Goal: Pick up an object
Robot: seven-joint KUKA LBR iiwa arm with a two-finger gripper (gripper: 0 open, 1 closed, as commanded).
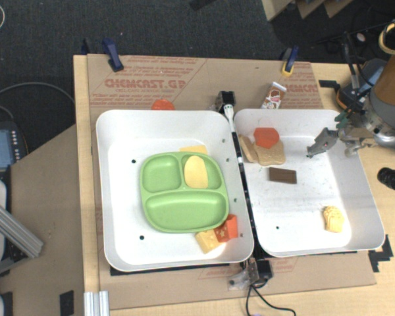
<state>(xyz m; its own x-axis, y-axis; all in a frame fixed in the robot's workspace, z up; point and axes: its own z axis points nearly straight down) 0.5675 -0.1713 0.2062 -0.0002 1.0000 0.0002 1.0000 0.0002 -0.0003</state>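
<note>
Gripper [320,143] hangs over right bin [355,196], upper right; we can't tell its state. Brown block [283,176] is nearest, just down-left, long axis approx. left-right. Red piece [266,137] sits further left, yellow piece [333,218] well below.

Red print "CHEMCAST G.P" reads on the brown cardboard sheet [184,78] covering the desk, just behind the left bin. A second run of the same red lettering sits on the cardboard behind the right bin, partly cut off, only "CHEMCAST" legible. The small carton [274,96] carries print too small to read.
</note>
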